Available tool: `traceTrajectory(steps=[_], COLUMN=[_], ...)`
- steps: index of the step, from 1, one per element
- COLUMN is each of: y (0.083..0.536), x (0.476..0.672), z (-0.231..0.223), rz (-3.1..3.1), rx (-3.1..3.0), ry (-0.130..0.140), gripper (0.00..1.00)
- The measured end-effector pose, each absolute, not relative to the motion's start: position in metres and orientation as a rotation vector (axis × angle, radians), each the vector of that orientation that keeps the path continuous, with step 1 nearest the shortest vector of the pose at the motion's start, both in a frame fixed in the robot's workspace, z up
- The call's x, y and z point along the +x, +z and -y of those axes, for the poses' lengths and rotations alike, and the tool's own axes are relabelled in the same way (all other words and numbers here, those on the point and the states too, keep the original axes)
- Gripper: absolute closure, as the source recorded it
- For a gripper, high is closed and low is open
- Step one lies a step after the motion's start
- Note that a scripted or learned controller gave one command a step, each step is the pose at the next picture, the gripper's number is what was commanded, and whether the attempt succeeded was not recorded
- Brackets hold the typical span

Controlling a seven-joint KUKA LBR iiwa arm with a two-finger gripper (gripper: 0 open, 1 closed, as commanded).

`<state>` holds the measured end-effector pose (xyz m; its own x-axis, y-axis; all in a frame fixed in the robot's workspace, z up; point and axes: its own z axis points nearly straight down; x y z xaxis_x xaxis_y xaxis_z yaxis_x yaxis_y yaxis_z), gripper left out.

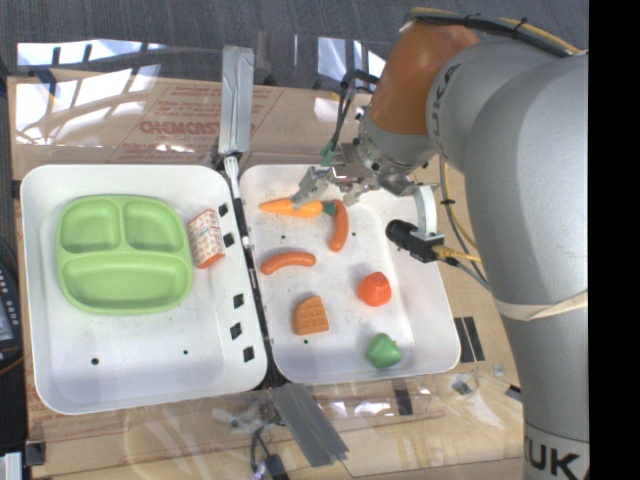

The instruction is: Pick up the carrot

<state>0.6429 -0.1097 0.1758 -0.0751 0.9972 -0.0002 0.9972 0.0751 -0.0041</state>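
The carrot (291,206) is orange with a small green top at its right end. It lies flat at the far left of the right bin (432,308). My gripper (331,186) hangs just above and behind the carrot's green end, reaching in from the right. Its fingers (312,182) stand apart, with the carrot's top end below the gap between them. The carrot rests on the bin floor and nothing is held.
The right bin also holds two sausages (339,226) (288,262), a red-orange tomato (374,288), a waffle piece (311,315) and a green pepper (383,350). The left bin (45,358) holds a green divided plate (122,252) and a red-and-white can (205,238).
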Motion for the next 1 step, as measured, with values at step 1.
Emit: traceTrajectory(steps=[1], y=[0.1831], x=[0.6574], z=[0.1216], rz=[2.2], rx=[-2.245], ry=[0.0], gripper=[0.0])
